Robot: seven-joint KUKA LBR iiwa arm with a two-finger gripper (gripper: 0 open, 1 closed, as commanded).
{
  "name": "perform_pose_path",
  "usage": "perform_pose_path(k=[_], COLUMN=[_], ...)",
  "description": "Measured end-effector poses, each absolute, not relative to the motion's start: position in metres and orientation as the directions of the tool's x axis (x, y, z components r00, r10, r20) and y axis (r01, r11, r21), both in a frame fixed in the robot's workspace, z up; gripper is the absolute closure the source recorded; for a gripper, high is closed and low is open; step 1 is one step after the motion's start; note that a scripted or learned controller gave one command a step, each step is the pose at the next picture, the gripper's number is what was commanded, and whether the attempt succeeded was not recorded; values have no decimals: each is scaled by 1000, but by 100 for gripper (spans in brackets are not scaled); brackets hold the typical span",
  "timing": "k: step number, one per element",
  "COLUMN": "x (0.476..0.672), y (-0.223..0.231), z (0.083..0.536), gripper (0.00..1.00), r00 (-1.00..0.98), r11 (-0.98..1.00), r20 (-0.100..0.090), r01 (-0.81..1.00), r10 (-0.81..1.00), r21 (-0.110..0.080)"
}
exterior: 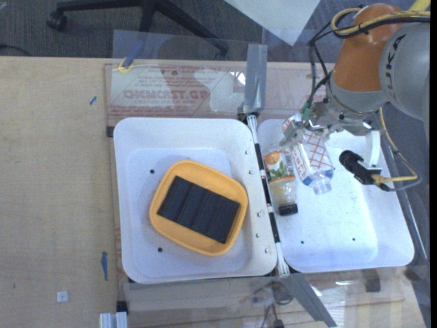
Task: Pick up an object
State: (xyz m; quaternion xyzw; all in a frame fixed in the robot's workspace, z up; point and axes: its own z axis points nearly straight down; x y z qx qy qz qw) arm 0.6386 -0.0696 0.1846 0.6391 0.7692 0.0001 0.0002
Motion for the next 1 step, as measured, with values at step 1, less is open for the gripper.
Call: perform_pose_path(k=[1], x=[639], y=[-69], z=[194], gripper=[100], r00=[-185], r11=[185], r20=[-2], r01=[983], r10=[983], r21=[2])
